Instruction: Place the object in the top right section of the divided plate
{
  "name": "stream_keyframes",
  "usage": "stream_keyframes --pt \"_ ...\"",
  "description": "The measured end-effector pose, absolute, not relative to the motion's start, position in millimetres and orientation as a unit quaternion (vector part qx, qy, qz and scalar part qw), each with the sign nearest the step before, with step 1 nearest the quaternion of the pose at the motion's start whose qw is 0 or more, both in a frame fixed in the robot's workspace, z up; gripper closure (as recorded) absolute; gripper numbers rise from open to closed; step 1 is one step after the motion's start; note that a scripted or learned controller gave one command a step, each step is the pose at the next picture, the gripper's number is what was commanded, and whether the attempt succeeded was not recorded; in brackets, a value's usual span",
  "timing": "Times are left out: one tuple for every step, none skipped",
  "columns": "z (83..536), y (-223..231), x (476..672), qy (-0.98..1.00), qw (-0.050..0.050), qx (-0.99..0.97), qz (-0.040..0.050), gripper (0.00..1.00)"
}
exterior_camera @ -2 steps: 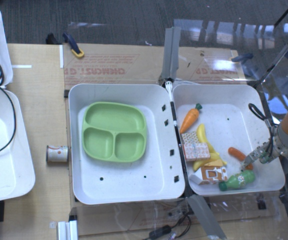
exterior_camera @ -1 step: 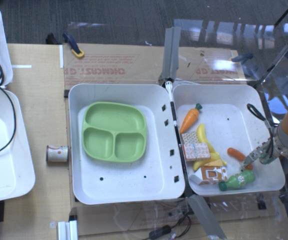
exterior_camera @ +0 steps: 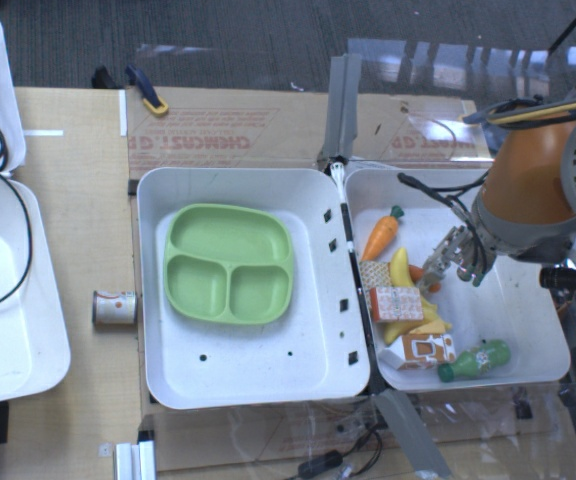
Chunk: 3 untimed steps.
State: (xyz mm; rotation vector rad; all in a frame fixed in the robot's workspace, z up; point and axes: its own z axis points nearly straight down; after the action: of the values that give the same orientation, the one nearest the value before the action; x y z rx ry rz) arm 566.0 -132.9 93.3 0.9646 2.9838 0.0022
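At the bottom right of the frame, nearest the camera, a green bottle [exterior_camera: 476,360] lies on its side in the right bin [exterior_camera: 538,298], beside a small orange-and-white carton [exterior_camera: 427,349]. Just above them sit a red-and-white box [exterior_camera: 394,303], a yellow banana [exterior_camera: 401,268] and a toy carrot [exterior_camera: 381,235]. The gripper [exterior_camera: 453,258] hovers low over this pile, at middle right, its metal tip aimed down and leftward at the banana; whether its jaws are parted, or hold anything, cannot be told from this angle. The grey arm with its orange band [exterior_camera: 538,168] reaches in from the right edge, bent steeply down at the wrist. The green divided plate [exterior_camera: 230,263] rests in the left bin [exterior_camera: 168,348], centre left, all its sections bare. The step in hand appears to be picking an object. To do it well, the gripper should probably settle on one toy standing free of its neighbours, close squarely and lift straight up before crossing the wall between the bins.
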Motion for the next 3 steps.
stream_keyframes --pt "190.8 -149.4 552.6 0.954 0.001 0.299 0.0001 1.0" --pt "191.6 -68.1 547.6 0.957 0.0 0.29 0.0001 1.0" --pt "209.5 8.7 563.5 0.985 0.001 0.174 0.0002 1.0"
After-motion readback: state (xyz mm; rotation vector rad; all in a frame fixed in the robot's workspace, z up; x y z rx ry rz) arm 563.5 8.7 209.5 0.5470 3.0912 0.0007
